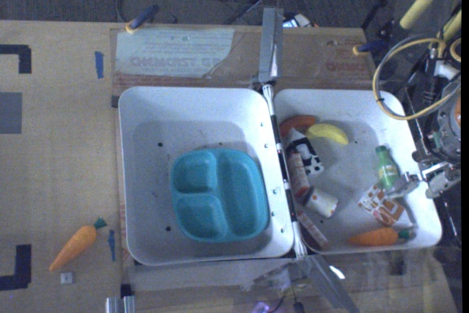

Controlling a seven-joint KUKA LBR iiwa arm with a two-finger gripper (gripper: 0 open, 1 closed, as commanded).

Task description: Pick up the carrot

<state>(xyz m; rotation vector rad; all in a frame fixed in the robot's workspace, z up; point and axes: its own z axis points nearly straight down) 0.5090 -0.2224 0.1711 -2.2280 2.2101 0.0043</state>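
- Claw [412, 183]: we see it at the right edge of the right bin [419, 231], low over the bin floor, just right of the green bottle [385, 166]. Whether it is apart or together we cannot tell, and nothing shows between its tips.
- We count 2 carrots. 1 carrot [379, 236] lies in the right bin near the front wall, flat, green end toward the right corner. It sits below the claw and close to it.
- A second carrot [74, 246] lies on the tabletop [51, 157], left of the left bin [139, 121] and well apart from the arm.
- We judge the bin carrot to be the target, since it is the one within easy reach.
- To do this well, we would come down over the thick middle of the carrot and close across its width, not along its length.
- We would keep clear of the front wall, which runs just beside the carrot.
- An orange-and-white packet [382, 205] lies just above the carrot and may be touching it. It could get caught in the grasp or shoved.
- Farther left lie a white cup [323, 202], a banana [329, 133] and a red piece [298, 123]; none blocks the approach.
- In the left bin sits a blue tray [220, 196] with 3 compartments, out of the way.
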